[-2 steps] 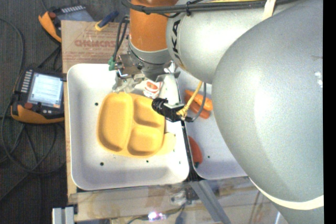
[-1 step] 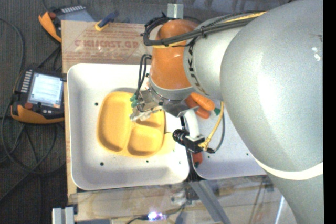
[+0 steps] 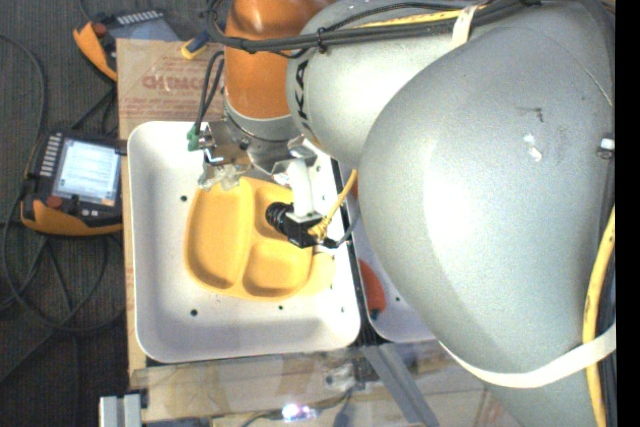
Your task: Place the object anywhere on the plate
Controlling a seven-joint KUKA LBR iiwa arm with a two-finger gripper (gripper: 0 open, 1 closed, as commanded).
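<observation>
A yellow plate (image 3: 232,245) with divided compartments lies in the left white bin (image 3: 160,315). My gripper (image 3: 222,177) hangs over the plate's far edge, below the orange wrist band, pointing down at the far compartment. The arm hides what is under the gripper. No object shows on the visible part of the plate. A red-orange object (image 3: 372,287) peeks out from under the arm, at the near left edge of the right bin.
The large grey arm covers nearly all of the right bin (image 3: 395,325). A cardboard sheet (image 3: 165,85) lies behind the left bin. A handheld pendant with a lit screen (image 3: 82,177) sits on the floor to the left.
</observation>
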